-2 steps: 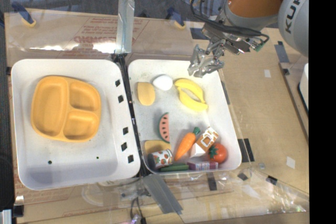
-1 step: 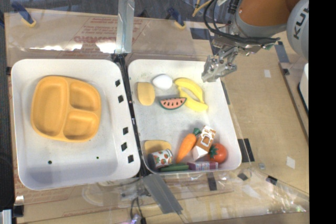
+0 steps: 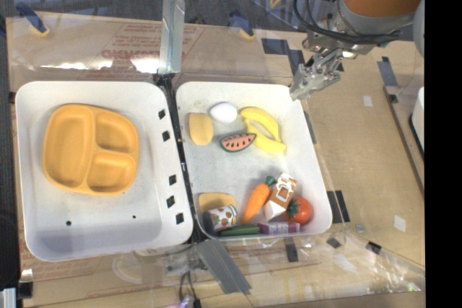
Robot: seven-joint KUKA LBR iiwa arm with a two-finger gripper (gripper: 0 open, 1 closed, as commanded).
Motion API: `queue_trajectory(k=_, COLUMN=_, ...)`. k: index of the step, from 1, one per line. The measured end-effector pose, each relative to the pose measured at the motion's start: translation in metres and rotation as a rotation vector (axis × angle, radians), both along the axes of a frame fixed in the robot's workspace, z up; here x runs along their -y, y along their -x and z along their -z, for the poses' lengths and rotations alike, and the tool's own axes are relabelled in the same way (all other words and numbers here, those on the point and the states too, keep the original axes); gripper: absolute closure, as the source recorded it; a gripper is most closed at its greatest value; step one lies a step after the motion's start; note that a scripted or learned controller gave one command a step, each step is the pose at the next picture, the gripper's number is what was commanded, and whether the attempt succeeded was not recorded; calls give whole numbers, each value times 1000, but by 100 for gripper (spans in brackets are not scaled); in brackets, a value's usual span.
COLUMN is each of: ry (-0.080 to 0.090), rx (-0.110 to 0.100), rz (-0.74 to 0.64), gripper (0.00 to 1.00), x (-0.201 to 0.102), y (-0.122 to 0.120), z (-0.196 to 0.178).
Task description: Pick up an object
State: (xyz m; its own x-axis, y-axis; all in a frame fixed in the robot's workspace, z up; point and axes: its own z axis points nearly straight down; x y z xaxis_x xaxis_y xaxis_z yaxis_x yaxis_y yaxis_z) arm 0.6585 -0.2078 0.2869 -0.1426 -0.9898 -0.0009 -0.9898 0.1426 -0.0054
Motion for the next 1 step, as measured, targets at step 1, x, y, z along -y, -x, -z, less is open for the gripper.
queue_trajectory(k=1, ry=-2, rx=-8, rz=-78, gripper=100, x=-50, y=1, z=16)
